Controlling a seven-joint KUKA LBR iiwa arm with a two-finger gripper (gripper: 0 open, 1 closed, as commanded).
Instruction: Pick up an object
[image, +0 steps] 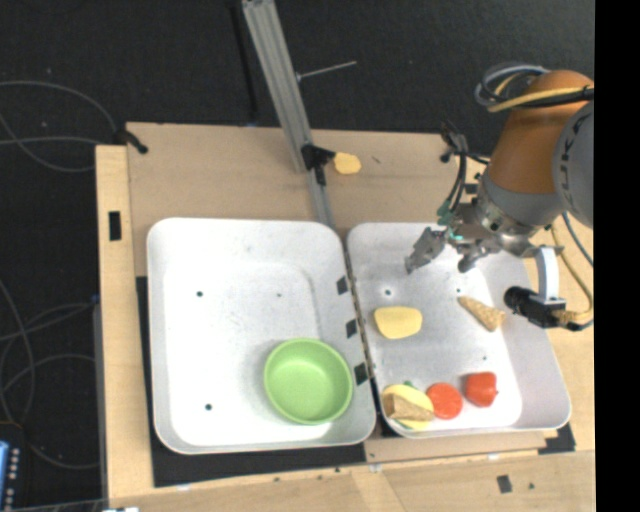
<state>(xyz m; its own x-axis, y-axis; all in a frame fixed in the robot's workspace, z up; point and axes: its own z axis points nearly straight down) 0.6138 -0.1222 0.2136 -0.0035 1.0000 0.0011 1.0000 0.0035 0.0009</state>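
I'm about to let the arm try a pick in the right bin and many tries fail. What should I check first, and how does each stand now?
1. End effector open: ok, fingers spread.
2. Nothing between its fingers: ok.
3. Over the right bin: ok, above its far part.
4. Nearest target free: ok, the yellow piece lies alone.
5. Tan wedge free: ok, apart from the rest.
6. Height above bin floor: cannot tell.
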